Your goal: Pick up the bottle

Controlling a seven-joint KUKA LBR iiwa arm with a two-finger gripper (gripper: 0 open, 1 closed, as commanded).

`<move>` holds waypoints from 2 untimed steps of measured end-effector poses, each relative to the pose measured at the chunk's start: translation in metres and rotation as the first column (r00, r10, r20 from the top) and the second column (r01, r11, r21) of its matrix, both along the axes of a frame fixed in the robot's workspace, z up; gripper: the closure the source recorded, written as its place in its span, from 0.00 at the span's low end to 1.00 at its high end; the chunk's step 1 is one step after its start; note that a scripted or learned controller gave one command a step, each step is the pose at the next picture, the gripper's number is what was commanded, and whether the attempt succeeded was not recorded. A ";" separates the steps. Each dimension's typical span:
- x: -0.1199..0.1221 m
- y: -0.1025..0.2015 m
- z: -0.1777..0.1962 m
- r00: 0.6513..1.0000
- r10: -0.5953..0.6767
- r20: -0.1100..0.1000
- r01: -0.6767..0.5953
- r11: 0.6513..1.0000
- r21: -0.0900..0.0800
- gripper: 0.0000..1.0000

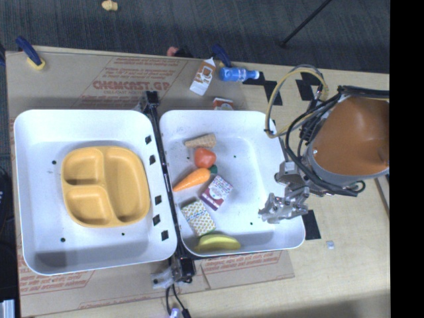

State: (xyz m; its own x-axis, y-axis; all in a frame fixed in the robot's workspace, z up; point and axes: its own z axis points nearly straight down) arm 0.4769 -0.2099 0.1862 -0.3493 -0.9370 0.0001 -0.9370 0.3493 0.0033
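A dark grey ribbed carpet floor [132, 12] runs across the twelve o'clock side of the view, and a small yellow scrap [109, 5] lies on it toward eleven o'clock. A thin black rod [317, 13] slants over the carpet at one o'clock. Below that, a pale wooden bench top [344, 270] fills the scene, with a flat sheet of brown printed cardboard [132, 78] spread over it. The light is even and soft.
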 end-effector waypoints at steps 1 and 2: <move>0.000 -0.001 0.019 0.871 0.491 0.003 -0.491 0.871 0.000 1.00; 0.001 0.000 0.029 0.871 0.492 0.001 -0.492 0.871 0.001 1.00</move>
